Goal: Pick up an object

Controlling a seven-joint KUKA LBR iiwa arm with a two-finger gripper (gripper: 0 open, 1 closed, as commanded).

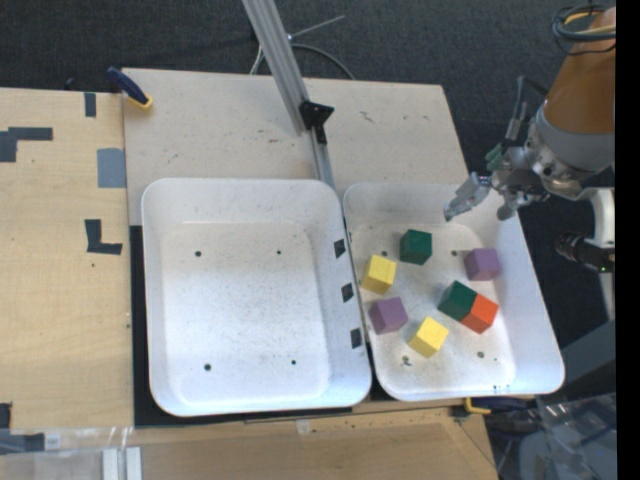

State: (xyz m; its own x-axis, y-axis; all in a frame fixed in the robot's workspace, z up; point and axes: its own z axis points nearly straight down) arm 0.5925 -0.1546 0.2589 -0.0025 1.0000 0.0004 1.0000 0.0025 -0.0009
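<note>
From above, the arm (pixel 585 78) reaches in from the right and its gripper (pixel 488 199) hangs over the far right corner of the right bin (pixel 530 368), with nothing between its fingers (pixel 462 203); the two grey tips stand spread apart, released, one toward the bin's middle and one nearer the rim. The bin holds seven blocks, any of which would serve as the object to pick. A green cube (pixel 416 246) lies nearest the gripper, a little below and to the left of it, and a purple cube (pixel 483 263) sits near the right wall. A yellow cube (pixel 379 273) and a second purple one (pixel 388 314) lie toward the divider, another yellow cube (pixel 430 336) lies nearer the front, and a dark green cube (pixel 459 299) touches an orange one (pixel 481 313). The left bin (pixel 160 208) carries no blocks. The step in hand looks like the approach before a descent. To do it well, I would choose the lone green cube: it stands apart from its neighbours, so both fingers can drop beside it. The touching green and orange pair is a poorer target, since a finger would likely land on the neighbour. The wrist should turn so the fingers meet flat faces, not corners, and centre over the cube before lowering.
</note>
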